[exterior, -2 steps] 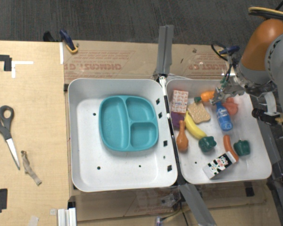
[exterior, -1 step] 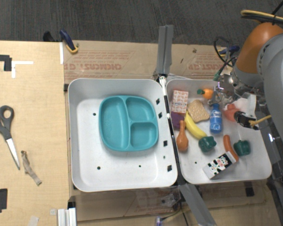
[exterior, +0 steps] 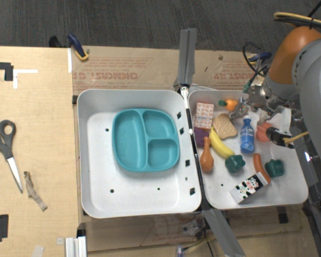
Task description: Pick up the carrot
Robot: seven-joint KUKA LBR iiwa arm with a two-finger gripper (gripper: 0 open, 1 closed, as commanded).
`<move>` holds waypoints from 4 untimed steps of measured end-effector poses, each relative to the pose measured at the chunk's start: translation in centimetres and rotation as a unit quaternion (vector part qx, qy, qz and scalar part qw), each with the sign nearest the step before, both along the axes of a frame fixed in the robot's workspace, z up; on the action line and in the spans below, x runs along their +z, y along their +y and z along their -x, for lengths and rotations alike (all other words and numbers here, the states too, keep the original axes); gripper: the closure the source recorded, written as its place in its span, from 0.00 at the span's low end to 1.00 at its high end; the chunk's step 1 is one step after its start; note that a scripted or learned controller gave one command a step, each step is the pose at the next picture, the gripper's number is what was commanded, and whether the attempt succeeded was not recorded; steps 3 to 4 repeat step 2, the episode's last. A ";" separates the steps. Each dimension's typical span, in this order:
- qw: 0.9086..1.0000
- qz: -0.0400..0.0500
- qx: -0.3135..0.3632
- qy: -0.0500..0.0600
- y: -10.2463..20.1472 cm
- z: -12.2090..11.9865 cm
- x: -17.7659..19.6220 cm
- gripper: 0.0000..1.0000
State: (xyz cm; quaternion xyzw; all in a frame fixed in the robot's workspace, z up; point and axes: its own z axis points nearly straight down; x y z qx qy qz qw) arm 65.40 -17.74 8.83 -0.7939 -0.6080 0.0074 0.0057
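White bins [exterior: 91,197]; teal divided plate [exterior: 146,140]; yellow banana [exterior: 221,145]; blue bottle [exterior: 247,136]; tan bread slice [exterior: 224,126]; orange carrot [exterior: 231,104] with green top. Two dark green vegetables [exterior: 235,163]; red-orange sausage [exterior: 260,168]; white carton with black spots [exterior: 249,186]; red-and-white checked box [exterior: 204,115]. Grey arm [exterior: 310,63] with orange band; grey-handled scissors [exterior: 5,150] on a pale wood bench [exterior: 32,111].
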 end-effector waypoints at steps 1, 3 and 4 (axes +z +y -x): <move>0.990 0.003 -0.141 0.007 -0.5 0.4 -0.3 0.00; 0.944 0.006 -0.331 -0.002 -0.7 0.0 0.1 0.00; 0.944 0.006 -0.331 -0.002 -0.7 0.0 0.1 0.00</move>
